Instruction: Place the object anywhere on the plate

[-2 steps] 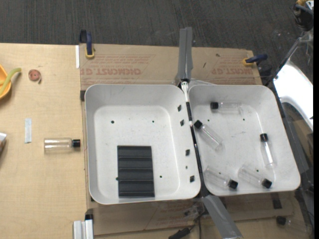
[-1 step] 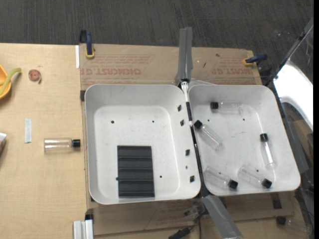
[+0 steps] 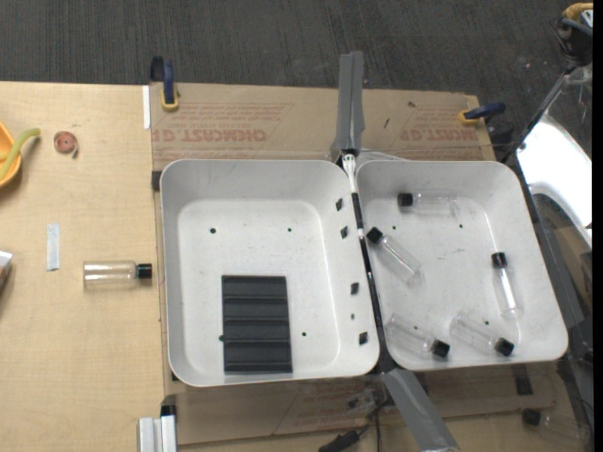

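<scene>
You're still at the pick: the capped vials (image 3: 392, 253) all lie in the right bin (image 3: 532, 217), the black plate (image 3: 254, 325) sits in the left bin (image 3: 184, 252), and the claw's state you cannot tell, so next comes a clean grasp on one vial.
</scene>
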`<state>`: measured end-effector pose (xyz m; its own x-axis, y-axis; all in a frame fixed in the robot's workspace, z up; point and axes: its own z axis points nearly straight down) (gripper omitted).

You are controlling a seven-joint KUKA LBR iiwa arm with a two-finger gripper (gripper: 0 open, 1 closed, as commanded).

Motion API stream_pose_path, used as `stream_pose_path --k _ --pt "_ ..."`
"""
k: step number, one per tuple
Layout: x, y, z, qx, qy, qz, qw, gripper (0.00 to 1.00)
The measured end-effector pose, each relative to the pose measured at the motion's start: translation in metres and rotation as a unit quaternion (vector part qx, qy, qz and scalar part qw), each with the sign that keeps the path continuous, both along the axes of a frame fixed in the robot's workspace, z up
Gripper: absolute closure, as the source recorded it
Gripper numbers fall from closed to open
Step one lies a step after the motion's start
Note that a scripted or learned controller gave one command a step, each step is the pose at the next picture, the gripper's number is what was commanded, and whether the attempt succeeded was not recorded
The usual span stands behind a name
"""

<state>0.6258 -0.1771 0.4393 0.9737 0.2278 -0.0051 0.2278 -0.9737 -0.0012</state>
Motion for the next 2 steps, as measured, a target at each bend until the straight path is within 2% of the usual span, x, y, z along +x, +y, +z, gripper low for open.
stream_pose_path --k 1,2 --pt "-0.027 -0.046 0.000 0.0004 0.000 0.005 1.0000 0.00" --pt "0.024 0.007 0.000 0.0000 0.000 -0.015 0.9999 0.00"
